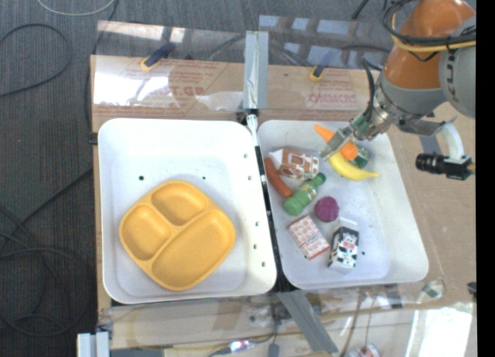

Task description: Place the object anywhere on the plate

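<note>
A yellow three-compartment plate (178,233) lies in the left bin (116,139). My gripper (349,136) hangs low over the back of the right bin (402,216), reaching in from the right. It sits just above a small orange and green toy (356,151) and a yellow banana (352,169), with an orange carrot (322,130) just to its left. Whether it touches or holds any of them is hidden by its own body.
Also in the right bin are a small carton (298,164), a red sausage (277,178), a green bottle (303,195), a purple round piece (326,209), a pink box (308,237) and a cow-patterned carton (345,249). A metal divider (255,69) separates the bins.
</note>
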`<state>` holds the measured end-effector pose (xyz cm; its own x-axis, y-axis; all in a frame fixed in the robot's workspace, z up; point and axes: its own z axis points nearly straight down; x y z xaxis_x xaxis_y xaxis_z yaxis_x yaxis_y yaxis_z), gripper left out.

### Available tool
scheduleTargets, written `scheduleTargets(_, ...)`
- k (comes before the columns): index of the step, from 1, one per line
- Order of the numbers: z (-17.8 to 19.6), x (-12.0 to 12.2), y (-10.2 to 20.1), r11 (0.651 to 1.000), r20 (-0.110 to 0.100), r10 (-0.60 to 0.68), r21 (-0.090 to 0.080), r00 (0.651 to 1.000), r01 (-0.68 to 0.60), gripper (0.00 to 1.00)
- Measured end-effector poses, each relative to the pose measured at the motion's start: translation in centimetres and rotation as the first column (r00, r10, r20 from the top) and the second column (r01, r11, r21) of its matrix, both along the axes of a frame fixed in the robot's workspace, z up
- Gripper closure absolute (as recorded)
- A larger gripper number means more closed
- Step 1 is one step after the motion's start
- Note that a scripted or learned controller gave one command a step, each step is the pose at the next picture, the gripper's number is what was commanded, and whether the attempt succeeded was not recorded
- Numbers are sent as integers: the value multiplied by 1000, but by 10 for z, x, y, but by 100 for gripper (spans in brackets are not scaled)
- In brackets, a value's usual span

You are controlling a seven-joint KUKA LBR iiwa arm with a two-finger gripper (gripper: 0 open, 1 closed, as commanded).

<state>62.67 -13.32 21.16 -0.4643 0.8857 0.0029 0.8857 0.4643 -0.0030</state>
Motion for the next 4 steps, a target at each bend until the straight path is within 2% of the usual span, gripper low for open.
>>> scheduleTargets(1,-17,34,-24,998,-1,-67,-1,998,67,100)
scheduleTargets(2,-83,26,-17,997,13,80,-4,997,-80,100)
scheduleTargets(3,-32,-13,68,1000,-1,15,-1,1000,-15,100)
scheduleTargets(4,-32,-83,137,1000,-4,27,-1,1000,-27,100)
